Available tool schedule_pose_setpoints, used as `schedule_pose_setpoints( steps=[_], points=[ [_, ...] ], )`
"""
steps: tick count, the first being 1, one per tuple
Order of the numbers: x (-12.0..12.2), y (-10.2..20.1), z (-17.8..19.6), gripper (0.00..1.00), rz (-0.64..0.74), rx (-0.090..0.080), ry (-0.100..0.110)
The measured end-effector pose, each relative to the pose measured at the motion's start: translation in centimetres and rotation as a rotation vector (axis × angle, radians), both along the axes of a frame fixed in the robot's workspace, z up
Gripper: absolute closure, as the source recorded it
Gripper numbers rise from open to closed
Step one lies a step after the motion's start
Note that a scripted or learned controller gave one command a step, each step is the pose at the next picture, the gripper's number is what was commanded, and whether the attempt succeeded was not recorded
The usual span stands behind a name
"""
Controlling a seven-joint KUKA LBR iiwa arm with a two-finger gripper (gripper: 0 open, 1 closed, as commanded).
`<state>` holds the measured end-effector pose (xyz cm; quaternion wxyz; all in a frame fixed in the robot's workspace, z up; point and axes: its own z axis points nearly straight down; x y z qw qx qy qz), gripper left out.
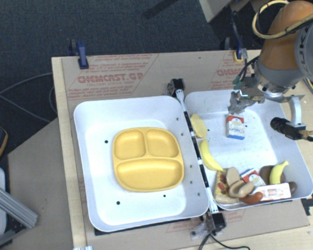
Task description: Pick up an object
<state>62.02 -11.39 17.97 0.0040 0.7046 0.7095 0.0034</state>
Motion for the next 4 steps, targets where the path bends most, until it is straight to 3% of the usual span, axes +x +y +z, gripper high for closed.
schedule_pose_setpoints(
  steps=[1,2,3,4],
  points=[
    [-0.3,-0.4,-0.4,0.0,-0.006,0.0,0.009],
    [1.1,-4.5,-9.0,0.0,-0.01,0.0,0.016],
    [1.3,-4.3,-7.4,1.0,-0.007,-0.001,0.008],
    [3.5,-0.8,-9.2,1.0,-0.004,-0.005,0.009]
  ],
)
